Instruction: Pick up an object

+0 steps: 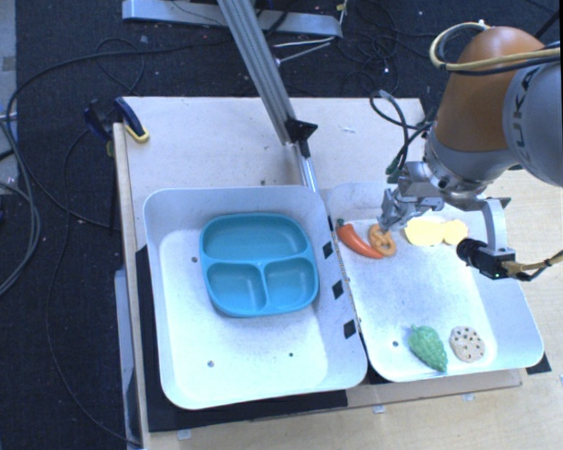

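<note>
A light blue divided tray [260, 264] in a white bin [175, 352]; an orange-red pepper [357, 240]; a pale yellow piece [433, 231]; a green leafy item [429, 347]; a tan cookie [466, 344] with dark specks.

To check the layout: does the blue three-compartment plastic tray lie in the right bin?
No, the blue three-compartment plastic tray lies in the left white bin.

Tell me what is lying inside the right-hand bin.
The right bin holds an orange-red pepper, a small orange piece beside it, a yellow item, a green leafy item and a cookie. The gripper partly covers the yellow item.
</note>
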Controlling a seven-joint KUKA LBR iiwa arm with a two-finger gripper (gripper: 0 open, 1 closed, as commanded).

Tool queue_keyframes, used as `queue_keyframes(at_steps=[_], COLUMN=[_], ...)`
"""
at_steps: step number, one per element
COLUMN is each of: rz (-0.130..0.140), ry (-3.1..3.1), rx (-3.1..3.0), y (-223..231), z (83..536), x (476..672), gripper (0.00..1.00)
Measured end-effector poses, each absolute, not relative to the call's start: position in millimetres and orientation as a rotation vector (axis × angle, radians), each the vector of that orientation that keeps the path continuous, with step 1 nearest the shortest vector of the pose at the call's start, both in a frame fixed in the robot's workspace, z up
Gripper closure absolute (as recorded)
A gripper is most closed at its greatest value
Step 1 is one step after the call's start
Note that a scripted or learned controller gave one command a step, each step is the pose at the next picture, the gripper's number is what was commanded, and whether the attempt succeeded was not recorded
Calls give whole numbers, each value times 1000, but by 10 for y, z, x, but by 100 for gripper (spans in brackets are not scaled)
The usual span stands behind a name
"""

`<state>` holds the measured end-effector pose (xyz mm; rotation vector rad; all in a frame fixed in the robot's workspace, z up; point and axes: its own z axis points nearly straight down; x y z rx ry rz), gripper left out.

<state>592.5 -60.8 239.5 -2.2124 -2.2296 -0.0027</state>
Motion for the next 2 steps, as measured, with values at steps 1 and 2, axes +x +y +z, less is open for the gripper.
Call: queue_keyframes(at_steps=[1,2], rz=[0,0], ry=[-2227,-2228], rx=[-2214,-2214], y=[-61,445], z=[2459,2514], x=[5811,5730], gripper=[100,100])
